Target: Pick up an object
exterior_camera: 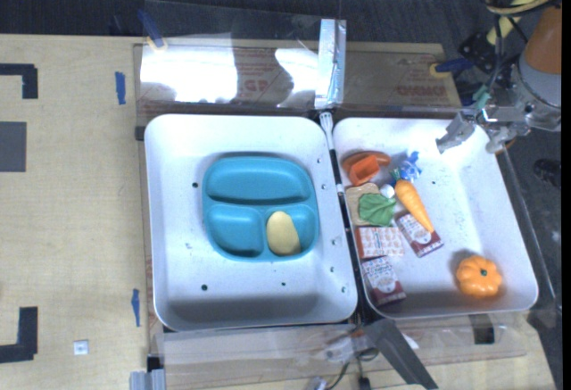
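Currently the pincer [475, 131] hangs open and empty over the right bin's [513, 201] far corner; the carrot [413, 203] lies nearer the camera, leftward of it, long axis running diagonally.

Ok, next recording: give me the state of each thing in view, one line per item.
gripper: raised over the right bin's far right corner, nothing seen between its fingers.
blue tray: flat in the left bin, upright.
yellow egg-shaped toy: resting in the tray's near right compartment.
toy carrot: lying in the right bin, leaning on packets.
small pumpkin: upright, near right corner, apart from the rest.
orange cup: tipped on its side.
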Robot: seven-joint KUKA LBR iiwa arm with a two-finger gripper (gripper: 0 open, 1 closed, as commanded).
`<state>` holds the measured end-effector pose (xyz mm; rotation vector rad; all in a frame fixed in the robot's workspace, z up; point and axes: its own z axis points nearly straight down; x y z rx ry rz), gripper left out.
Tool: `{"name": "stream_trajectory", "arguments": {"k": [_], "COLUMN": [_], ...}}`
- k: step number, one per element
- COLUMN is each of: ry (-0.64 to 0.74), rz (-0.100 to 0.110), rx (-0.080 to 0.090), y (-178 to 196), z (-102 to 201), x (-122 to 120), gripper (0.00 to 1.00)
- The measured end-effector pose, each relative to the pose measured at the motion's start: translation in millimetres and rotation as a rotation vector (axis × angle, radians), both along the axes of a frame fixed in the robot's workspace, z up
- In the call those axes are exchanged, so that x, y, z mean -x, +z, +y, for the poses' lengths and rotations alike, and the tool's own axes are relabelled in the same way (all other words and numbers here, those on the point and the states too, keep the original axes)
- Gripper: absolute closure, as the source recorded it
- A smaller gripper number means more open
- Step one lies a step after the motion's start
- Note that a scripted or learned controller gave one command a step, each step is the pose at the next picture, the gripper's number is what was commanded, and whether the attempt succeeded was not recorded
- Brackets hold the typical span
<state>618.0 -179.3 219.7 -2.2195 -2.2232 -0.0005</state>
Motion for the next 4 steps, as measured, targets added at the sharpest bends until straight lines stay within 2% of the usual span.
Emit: {"name": "stream_trajectory", "arguments": {"k": [1,2,3,4], "ry": [0.203,0.007,0.082,0.080], "rz": [-0.004,0.002,-0.014,-0.021], "rx": [0.001,-0.001,0.008,0.010], "y": [-116.2,-113.3,-129.2,-117.6], "z": [38.5,30.7,60.1,59.0], "x": [2.8,39.3,60.8,59.0], "gripper": [0.00,0.00,0.00,1.00]}}
